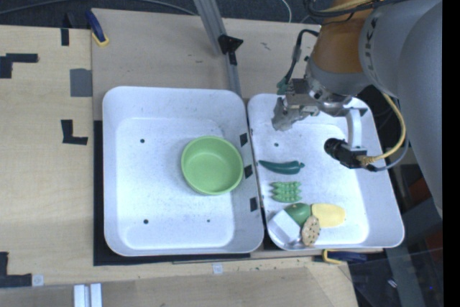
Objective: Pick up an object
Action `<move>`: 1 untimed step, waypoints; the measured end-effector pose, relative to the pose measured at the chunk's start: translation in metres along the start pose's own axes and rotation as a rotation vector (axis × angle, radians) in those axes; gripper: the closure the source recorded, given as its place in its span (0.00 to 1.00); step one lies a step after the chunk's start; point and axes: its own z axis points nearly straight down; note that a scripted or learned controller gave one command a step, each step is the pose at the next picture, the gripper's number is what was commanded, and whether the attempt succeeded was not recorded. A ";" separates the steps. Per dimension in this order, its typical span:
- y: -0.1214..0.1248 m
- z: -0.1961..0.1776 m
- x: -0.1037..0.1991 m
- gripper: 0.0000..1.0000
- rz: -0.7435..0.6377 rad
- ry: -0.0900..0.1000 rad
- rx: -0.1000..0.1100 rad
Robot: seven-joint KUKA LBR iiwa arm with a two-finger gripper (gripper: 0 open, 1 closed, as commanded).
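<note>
In the camera view, two shallow white plastic bins are seen side by side on the wooden bench; the left white bin [129,226] bears a round light-green plastic bowl [211,165] near its middle, while the right white bin [377,216] bears a cluster of small items along its left and near side; a dark green chilli-shaped toy [282,167] is laid with its long axis running across the bin, left to right; just below it a small bright-green pea-pod piece [286,190] is laid the same way; nearer the front rim a green rounded piece [297,212], a yellow lemon-like piece [328,214], a small speckled biscuit-like disc [310,230] and a pale white block [285,226] are crowded together, touching or nearly so. The grey two-finger gripper [284,117] is held over the far left part of the right bin, nothing being seen between its tips; whether it is released or clenched cannot be told from this angle. No object is yet lifted; the nearest candidate is judged to be the chilli, lying toward the front of the bin from the gripper, so a short advance toward the front and a descent, closing across the short width of the chilli, would be called for.
</note>
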 end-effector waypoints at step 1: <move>0.023 0.002 0.053 1.00 0.000 -0.001 0.001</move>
